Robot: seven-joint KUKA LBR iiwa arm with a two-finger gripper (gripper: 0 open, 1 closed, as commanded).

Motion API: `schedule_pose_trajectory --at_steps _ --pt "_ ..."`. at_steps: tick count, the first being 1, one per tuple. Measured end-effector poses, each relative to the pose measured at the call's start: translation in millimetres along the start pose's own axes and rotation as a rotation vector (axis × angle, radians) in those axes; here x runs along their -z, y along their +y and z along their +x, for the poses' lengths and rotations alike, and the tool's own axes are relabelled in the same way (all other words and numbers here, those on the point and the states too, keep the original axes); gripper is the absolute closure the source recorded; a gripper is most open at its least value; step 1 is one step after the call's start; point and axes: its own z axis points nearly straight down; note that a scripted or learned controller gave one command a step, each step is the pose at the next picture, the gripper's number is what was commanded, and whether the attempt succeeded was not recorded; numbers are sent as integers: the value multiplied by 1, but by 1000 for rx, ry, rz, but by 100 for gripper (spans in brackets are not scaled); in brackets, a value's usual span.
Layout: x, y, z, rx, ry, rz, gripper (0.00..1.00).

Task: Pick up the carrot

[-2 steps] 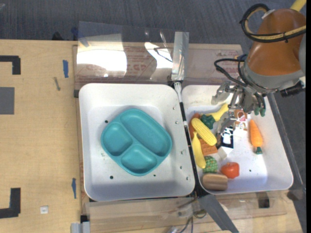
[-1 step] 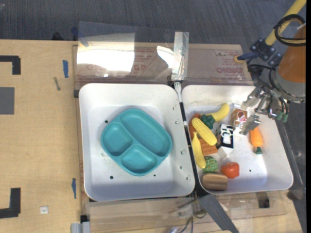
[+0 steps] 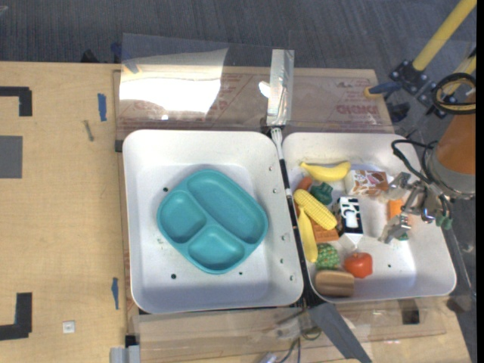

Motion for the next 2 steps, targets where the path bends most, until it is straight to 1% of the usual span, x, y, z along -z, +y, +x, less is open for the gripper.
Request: schedule_pose_trajectory --at_steps 1,2 --pt "-20 0 18 -166 8 1 0" --pt "-20 20 -8 -293 2 1 0"
